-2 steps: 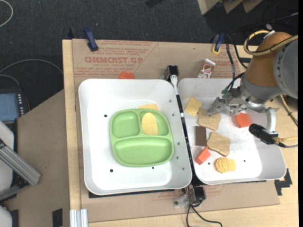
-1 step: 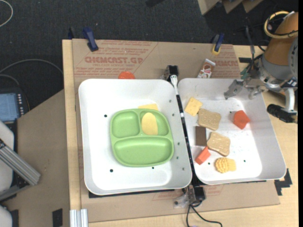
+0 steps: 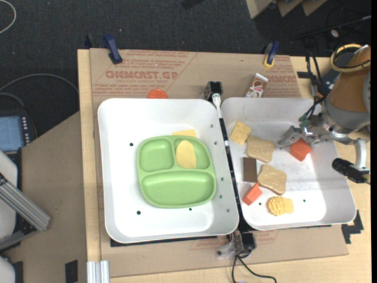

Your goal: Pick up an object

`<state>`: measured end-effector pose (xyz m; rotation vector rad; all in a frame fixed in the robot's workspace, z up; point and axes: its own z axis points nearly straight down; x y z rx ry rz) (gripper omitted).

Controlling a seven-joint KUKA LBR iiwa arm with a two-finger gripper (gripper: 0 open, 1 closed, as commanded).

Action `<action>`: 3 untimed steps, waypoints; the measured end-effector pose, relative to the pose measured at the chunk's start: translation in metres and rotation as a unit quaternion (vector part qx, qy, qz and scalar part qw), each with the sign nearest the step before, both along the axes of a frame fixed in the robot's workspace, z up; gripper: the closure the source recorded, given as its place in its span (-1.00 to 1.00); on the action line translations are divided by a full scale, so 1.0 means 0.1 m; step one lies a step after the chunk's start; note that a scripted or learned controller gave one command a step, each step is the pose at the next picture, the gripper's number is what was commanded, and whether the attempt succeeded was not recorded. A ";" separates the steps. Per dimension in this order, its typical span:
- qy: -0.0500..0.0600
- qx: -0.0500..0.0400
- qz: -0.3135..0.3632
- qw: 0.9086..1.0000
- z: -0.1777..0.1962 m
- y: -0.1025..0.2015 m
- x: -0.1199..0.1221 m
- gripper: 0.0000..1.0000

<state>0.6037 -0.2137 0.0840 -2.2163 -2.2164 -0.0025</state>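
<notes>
Fingers [image 3: 299, 135] spread open, tips low in the right bin [image 3: 330, 208], straddling the top of an orange block [image 3: 301, 151] that sits just below them, not yet gripped. If they close too high, the block may squirt out or tip away. Toast pieces [image 3: 260, 148] lie near. Both bins rest on a cardboard-covered worktop [image 3: 177, 72]; dark carpet [image 3: 47, 28] surrounds it.

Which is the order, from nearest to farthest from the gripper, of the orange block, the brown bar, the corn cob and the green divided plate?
Gripper, upper right of the right bin.
1. Orange block: just below the gripper.
2. Brown bar: right bin, left side.
3. Corn cob: right bin, near front edge; close to the bar's distance.
4. Green divided plate: left bin.
</notes>
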 end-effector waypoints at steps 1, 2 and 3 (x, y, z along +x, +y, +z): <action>-0.003 -0.003 0.001 1.000 0.12 -0.01 0.03 1.00; -0.004 -0.004 0.003 1.000 0.03 0.79 -0.18 1.00; -0.004 -0.001 0.005 1.000 1.07 1.75 -0.74 1.00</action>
